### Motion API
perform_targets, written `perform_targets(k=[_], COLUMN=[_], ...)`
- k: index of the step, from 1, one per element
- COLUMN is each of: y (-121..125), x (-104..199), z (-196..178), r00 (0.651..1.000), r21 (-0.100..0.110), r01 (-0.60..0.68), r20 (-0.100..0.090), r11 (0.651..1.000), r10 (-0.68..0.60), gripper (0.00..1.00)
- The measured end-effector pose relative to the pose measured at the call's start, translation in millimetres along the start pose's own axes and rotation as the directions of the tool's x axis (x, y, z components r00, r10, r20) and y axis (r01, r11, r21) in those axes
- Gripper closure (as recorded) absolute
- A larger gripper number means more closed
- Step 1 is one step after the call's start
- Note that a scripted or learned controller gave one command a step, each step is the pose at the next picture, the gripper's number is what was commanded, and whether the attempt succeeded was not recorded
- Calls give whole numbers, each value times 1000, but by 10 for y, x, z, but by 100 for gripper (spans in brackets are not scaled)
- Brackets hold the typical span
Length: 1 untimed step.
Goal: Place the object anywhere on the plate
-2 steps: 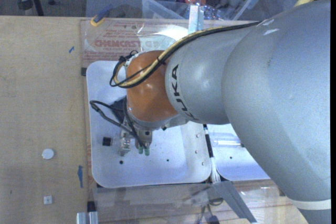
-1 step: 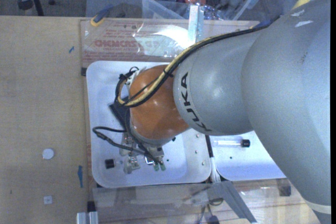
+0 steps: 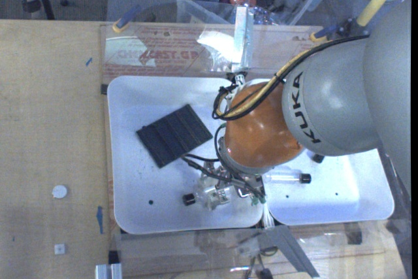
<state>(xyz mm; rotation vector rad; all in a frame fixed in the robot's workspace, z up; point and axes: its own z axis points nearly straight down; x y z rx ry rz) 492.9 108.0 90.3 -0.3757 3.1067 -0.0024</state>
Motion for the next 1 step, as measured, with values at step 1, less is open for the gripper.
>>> perform_targets(k=[1], y=[749], x=[-539], z=[0], r00=[983], r21=[-6], r01=[-185], r20=[2], r11=[983], r10=[185], gripper=[100])
